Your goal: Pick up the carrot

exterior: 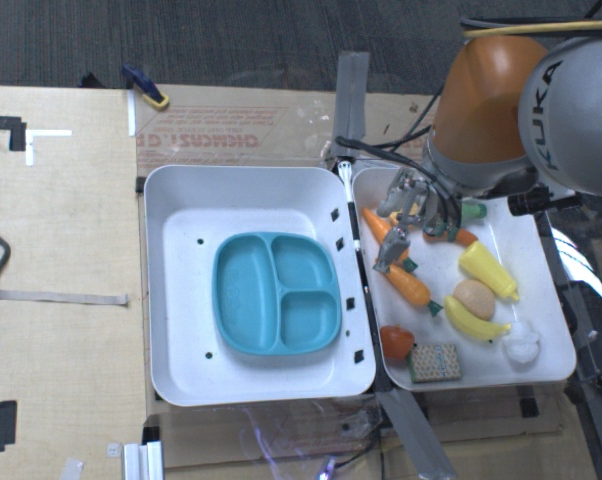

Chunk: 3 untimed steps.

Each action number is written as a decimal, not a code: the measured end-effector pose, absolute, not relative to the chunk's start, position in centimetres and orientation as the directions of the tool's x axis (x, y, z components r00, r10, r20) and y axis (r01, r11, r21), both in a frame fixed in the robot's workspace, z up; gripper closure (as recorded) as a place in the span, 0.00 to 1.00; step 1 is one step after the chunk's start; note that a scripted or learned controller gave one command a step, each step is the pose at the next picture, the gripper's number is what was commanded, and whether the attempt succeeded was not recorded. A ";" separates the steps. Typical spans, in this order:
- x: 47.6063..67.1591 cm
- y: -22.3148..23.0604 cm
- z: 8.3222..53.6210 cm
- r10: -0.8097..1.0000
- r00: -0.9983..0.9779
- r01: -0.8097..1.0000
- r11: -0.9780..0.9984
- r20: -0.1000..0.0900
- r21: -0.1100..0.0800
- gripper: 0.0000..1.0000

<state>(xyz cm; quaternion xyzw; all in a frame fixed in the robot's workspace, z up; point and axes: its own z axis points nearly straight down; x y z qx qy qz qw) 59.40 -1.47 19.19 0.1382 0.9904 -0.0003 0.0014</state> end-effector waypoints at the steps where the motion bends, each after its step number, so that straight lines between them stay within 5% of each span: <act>1: 59.4 -1.5 19.2 0.274 -0.962 0.274 0.962 -0.003 0.000 0.00; 3: 59.4 -1.5 19.2 0.274 -0.962 0.274 0.962 -0.003 0.000 0.00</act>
